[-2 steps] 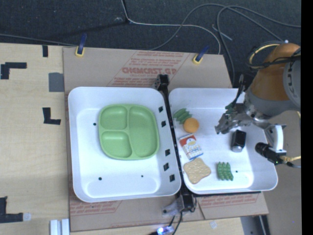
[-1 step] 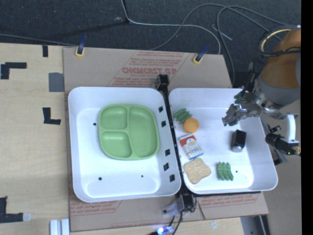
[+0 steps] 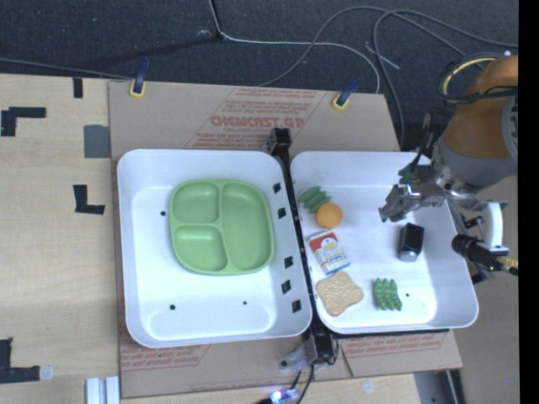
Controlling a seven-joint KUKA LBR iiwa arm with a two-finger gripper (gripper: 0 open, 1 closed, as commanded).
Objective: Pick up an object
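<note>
Over the right bin, upper right: tool (image 3: 396, 206), fingers slightly apart, nothing between them
Just below the tool: black cylinder (image 3: 410, 241), lying on the bin floor, apart from the fingers
Right bin (image 3: 455, 310), left side: green pod (image 3: 312, 197), orange (image 3: 329, 215), small carton (image 3: 328, 252), bread slice (image 3: 338, 294)
Right bin, lower middle: second green pod (image 3: 386, 294)
Left bin (image 3: 143, 310): green divided plate (image 3: 222, 226)
Underneath: counter (image 3: 50, 251)

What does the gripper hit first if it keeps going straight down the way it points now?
Probably bare floor of the right bin. The gripper sits above white floor between the orange ball and the black object, touching neither. Depth is hard to judge from this slanted view.
</note>
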